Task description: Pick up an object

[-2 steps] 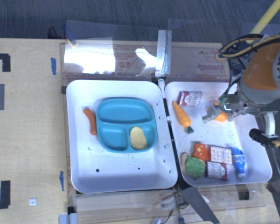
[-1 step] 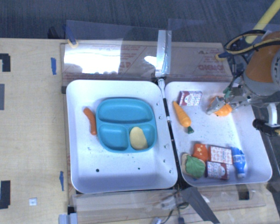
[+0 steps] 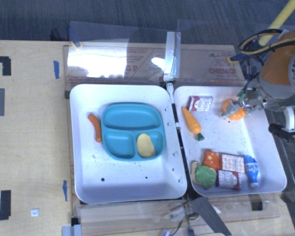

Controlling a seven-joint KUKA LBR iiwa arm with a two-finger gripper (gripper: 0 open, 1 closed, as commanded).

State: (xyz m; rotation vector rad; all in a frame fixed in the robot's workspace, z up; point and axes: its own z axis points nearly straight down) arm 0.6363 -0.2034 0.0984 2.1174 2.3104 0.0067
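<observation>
Gripper (image 3: 237, 105) low in right white bin (image 3: 265, 146), at small orange plastic toy (image 3: 234, 110); grip state unclear. Orange carrot toy (image 3: 191, 121) lies nearby.

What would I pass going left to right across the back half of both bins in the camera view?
Sausage → blue tray → carrot → small carton → orange toy at the gripper.
</observation>
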